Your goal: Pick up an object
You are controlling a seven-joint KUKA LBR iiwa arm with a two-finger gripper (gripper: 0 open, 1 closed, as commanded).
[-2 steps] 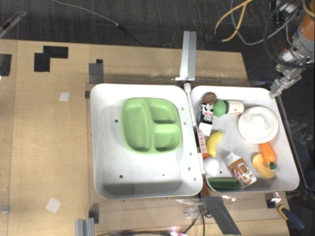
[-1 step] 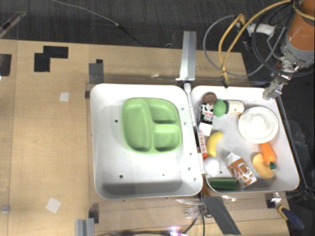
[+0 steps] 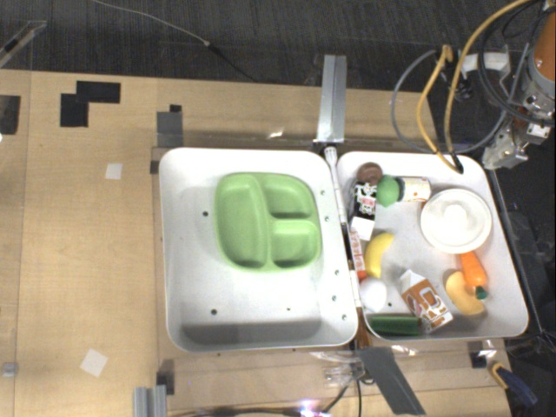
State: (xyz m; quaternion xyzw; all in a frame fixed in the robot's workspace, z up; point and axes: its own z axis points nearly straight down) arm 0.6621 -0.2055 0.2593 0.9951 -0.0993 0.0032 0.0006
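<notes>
Your arm (image 3: 532, 76) is parked at the bench's far right corner, clear of both bins, and I can't tell the tool's state from here. Nearest below it: the white bowl (image 3: 455, 218). Beyond, carrot (image 3: 473, 273), banana (image 3: 379, 254), then the green tray (image 3: 266, 221) farthest.

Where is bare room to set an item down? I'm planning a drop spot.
Left bin: bare floor all around the green divided tray, widest along the front wall. Right bin: crowded with the white bowl, bananas, carton; only small gaps between them.
</notes>
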